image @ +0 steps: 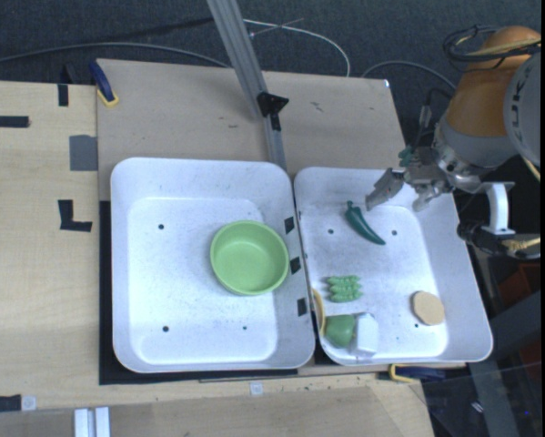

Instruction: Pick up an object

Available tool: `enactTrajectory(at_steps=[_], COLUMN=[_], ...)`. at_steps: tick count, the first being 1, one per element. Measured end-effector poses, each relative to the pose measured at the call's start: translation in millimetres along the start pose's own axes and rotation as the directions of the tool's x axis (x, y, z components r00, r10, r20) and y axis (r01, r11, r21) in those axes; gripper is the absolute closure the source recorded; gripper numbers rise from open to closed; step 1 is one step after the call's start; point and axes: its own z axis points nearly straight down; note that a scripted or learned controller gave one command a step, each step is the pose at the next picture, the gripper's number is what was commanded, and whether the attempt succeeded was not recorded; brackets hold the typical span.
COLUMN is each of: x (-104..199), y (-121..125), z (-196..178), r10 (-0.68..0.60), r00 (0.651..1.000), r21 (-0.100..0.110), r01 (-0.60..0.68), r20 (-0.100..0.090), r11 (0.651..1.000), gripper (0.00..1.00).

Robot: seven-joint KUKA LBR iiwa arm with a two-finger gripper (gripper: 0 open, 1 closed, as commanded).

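My gripper (403,196) hangs over the far edge of the right bin (454,271), its two fingers spread apart and open, with nothing between them. A dark green chilli pepper (364,224) lies just left of and below the left finger. Nearer the front of that bin lie a light green pea pod (343,288), a round tan biscuit (428,308), and a green and white object (348,330) in the front left corner. A green bowl (248,258) sits in the left bin (145,244).
A grey metal pole (245,62) slants down from the top to the bins' shared far edge. Cables (299,35) trail over the dark floor behind the bench. A blue and yellow clamp (102,84) sits at the board's far left corner.
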Motion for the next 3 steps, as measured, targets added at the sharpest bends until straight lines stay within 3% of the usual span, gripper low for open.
enactTrajectory(at_steps=[2,3], x=[7.6,7.6], y=[-8.6,-7.6], z=[98.9,85.8], r10=[0.001,0.000], r00=[1.000,1.000], r21=[0.001,-0.003], r01=[-0.001,0.000], r20=[0.000,0.000], r11=[1.000,1.000], gripper=[0.00,1.00])
